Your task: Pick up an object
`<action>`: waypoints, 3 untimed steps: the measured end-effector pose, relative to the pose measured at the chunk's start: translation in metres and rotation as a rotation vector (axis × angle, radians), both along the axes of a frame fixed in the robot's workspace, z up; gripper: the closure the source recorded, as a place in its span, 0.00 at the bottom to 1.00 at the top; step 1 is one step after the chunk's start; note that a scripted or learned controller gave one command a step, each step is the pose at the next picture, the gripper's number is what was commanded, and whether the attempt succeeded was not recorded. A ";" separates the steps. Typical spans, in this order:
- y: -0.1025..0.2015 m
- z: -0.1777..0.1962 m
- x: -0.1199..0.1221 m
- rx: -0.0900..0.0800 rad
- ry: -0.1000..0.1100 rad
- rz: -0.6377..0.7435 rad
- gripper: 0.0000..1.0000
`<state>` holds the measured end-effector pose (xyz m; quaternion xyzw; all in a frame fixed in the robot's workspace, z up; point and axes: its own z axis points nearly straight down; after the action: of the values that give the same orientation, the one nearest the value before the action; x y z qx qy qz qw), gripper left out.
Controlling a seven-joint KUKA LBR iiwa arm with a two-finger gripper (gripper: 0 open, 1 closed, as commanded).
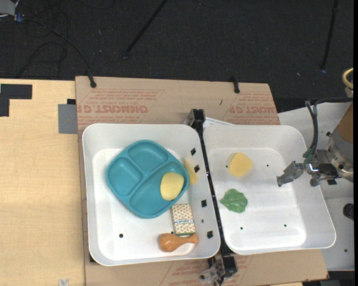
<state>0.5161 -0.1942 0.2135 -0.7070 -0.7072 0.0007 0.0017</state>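
Note:
My gripper (293,174) hangs over the right edge of the right bin (286,234), coming in from the right, with nothing visibly in it. To its left, a yellow lump (240,164) lies in the upper middle of that bin. A green leafy piece (234,201) lies just below the lump. Both sit well apart from the gripper. In the left bin (101,237), a teal divided plate (134,180) carries a yellow lemon-like object (172,185) on its right rim.
A small patterned packet (183,218) and an orange drumstick-shaped toy (176,241) lie near the left bin's front right corner. A black divider (207,183) runs between the bins. Cardboard lies under both bins, and a wooden bench top (30,189) extends left.

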 end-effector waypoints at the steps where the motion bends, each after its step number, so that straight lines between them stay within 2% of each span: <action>1: 0.007 -0.049 0.005 0.002 0.004 0.001 0.00; 2: 0.012 -0.110 0.010 0.002 0.005 0.000 0.00; 3: 0.013 -0.127 0.010 0.000 0.001 -0.001 0.00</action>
<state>0.5260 -0.1815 0.0868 -0.7075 -0.7067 0.0009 0.0020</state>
